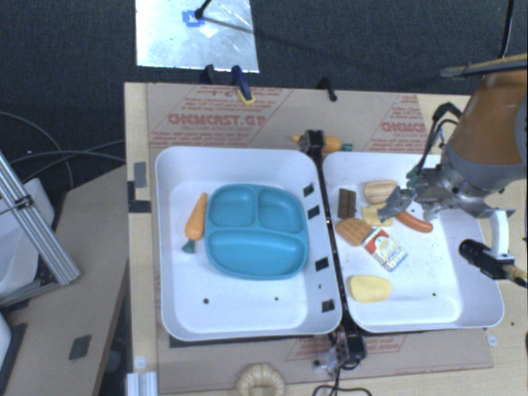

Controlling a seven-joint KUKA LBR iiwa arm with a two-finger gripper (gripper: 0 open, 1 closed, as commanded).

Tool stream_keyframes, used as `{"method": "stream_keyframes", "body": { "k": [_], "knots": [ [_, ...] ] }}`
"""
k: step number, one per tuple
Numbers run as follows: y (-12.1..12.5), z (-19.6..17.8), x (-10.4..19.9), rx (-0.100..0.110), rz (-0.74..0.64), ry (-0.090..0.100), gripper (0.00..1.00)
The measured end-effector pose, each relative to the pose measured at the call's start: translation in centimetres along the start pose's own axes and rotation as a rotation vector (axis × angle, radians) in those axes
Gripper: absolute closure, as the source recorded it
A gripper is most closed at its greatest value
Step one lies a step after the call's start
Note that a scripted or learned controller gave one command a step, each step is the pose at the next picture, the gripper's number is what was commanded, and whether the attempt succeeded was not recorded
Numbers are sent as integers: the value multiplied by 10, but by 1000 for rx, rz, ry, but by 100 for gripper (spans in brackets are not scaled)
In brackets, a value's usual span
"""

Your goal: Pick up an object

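Here, white bins [247,324] sit on cardboard [223,118].

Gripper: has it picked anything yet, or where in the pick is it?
Done: the gripper is down in the right bin, beside the sausage and bun. In hand: nothing visibly held; the finger state is unclear. Left: grasp and lift; all the food lies in the bins.
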State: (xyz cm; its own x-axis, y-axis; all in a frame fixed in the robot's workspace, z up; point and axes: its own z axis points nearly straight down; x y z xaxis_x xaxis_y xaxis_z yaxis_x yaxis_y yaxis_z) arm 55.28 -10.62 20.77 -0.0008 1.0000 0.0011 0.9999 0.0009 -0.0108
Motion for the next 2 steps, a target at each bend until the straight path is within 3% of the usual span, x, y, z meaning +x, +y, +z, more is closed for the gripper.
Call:
{"method": "stream_keyframes", "body": {
  "k": [1, 2],
  "knots": [
    [3, -6, 0, -12, -2, -1, 0],
    [9, 54, 3, -7, -1, 0, 0]
  ]
}}
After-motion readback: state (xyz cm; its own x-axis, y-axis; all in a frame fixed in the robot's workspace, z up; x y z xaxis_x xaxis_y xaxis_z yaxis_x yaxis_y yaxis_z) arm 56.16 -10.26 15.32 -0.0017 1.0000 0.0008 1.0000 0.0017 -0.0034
